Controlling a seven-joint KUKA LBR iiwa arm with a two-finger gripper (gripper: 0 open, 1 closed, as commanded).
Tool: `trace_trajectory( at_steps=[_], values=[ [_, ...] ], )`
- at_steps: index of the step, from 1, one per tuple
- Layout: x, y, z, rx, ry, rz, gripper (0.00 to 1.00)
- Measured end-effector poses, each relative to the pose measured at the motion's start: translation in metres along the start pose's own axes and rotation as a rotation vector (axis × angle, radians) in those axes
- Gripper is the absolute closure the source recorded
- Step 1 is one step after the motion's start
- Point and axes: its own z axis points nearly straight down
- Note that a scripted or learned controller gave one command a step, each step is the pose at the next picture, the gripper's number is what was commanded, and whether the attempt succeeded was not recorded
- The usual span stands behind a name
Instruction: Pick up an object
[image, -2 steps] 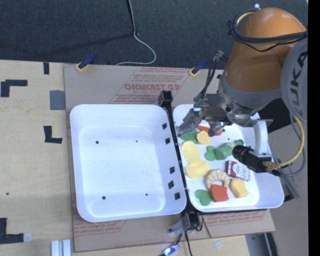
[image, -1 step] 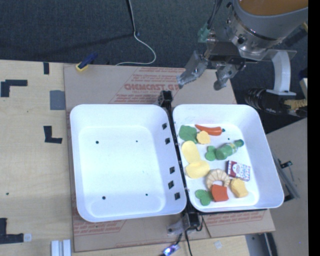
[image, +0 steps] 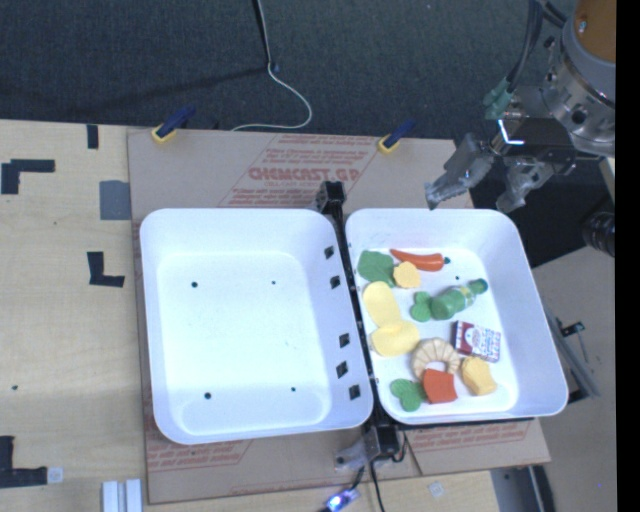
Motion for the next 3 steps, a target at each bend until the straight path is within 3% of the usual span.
trace_trajectory(
  at_steps=[1,2,3],
  values=[
    [0.048,-0.002,0.264,0.019,-0.002,-0.005,1.0],
    [0.115,0.045,0.193,-0.003,0.003,-0.011,1.0],
    [0.157,-0.002,0.18,0.006,0.002,-0.011,1.0]
  ],
)
